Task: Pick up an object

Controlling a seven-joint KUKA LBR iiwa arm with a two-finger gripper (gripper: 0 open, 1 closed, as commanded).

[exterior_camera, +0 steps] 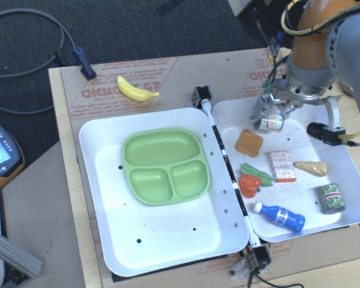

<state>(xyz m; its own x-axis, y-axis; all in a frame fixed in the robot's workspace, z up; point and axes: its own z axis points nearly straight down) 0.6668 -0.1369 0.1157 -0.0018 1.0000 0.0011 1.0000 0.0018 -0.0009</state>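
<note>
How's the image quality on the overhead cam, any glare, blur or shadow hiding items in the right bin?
Camera view: even, soft lighting, shadows faint; the left bin runs near-white with mild washout, the green tray still reads clearly. Overall resolution is soft, so the can's label is illegible. The gripper sits in a cluttered, slightly blurred patch over the right bin.

red print on cardboard sheet point(157, 68), illegible

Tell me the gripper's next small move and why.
Probably a short lift straight up to test the grasp. The gripper is low at the back of the right bin, right on a small can, but whether it holds the can is unclear. The toast lies close beside it, so moving sideways could knock it.
</note>
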